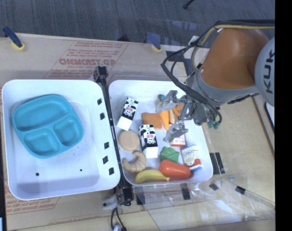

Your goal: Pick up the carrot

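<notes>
Cardboard [64, 57] printed with red lettering is covering my worktop [242, 177], and dark grey carpet [88, 8] is showing beyond its far edge. Two white bins are sitting side by side on it: the left bin [20, 186] is holding a blue divided plate [47, 124], and the right bin [206, 170] is carrying a crowd of toy food.

The carrot [165, 119] is lying in the far right part of the right bin, a short orange piece beside an orange block [151, 120], with two milk cartons [128, 113] standing to its left and a banana [150, 176] and red pepper [175, 169] lying near the front rim.

I am reaching in from the right, and my hand [176, 113] is hanging low over the carrot. My fingers [171, 98] are standing apart, one at the far side and one at the near side, and the carrot is sitting between them. I cannot tell whether they are touching it.
</notes>
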### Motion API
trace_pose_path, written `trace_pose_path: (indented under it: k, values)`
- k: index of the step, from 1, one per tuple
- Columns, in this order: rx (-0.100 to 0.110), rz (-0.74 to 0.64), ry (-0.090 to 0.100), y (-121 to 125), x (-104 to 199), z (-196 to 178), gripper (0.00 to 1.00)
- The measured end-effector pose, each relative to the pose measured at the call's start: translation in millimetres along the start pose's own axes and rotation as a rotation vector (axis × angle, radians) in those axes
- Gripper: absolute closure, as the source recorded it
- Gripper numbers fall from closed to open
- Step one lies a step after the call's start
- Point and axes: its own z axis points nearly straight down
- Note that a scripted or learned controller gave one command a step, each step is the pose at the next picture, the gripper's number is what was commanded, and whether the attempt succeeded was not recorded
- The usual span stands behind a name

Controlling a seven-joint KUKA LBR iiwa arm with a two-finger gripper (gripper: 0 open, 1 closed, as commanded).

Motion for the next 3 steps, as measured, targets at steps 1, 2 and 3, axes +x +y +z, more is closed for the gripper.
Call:
trace_pose_path:
  k: [1, 2, 3]
  values:
    - [-0.001, -0.042, 0.005, -98, 14, 52, 0.0]
    - [-0.003, 0.092, -0.002, -94, -74, 183, 0.0]
    - [0.0, 0.084, -0.01, -94, -78, 169, 1.0]
